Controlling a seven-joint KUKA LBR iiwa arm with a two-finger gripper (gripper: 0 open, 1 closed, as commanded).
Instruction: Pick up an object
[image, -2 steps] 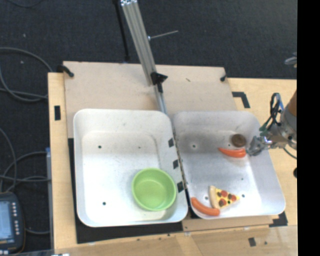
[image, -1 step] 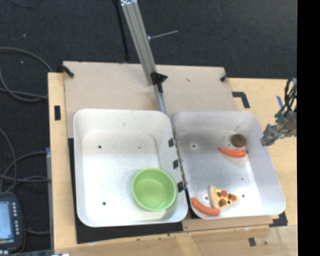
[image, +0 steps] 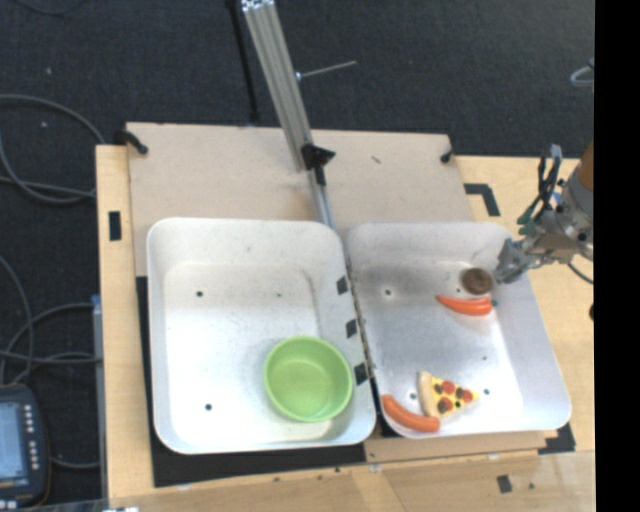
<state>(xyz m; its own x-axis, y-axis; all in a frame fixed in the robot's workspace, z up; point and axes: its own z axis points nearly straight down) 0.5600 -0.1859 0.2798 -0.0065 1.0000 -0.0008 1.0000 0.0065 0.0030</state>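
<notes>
Two white bins sit side by side on your bench. The left bin (image: 200, 260) holds a green bowl (image: 308, 377) near its front right corner. In the right bin (image: 420, 250) you have an orange sausage (image: 465, 304) with a small brown object (image: 476, 281) touching its upper end, and at the front edge a pizza slice (image: 444, 394) just beside a second sausage (image: 410, 414). Your gripper (image: 512, 258) hangs over the right bin's far right corner, just beside the brown object; you cannot tell how it stands at this angle.
</notes>
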